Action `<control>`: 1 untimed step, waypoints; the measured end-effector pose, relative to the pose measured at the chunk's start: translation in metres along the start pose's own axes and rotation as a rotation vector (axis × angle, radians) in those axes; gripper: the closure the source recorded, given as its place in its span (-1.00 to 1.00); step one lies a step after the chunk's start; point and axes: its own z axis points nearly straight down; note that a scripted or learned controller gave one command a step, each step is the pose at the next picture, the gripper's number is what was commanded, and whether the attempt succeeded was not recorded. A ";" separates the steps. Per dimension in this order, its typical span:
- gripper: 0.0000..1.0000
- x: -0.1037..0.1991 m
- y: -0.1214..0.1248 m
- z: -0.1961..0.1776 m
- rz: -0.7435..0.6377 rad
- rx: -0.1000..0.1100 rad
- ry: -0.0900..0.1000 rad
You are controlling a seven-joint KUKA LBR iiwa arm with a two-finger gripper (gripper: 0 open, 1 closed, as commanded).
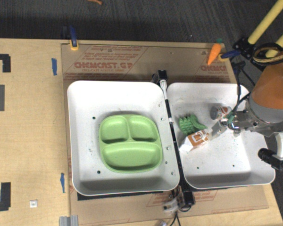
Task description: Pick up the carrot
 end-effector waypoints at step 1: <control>-1.00 0.014 -0.003 0.026 0.202 -0.011 -0.004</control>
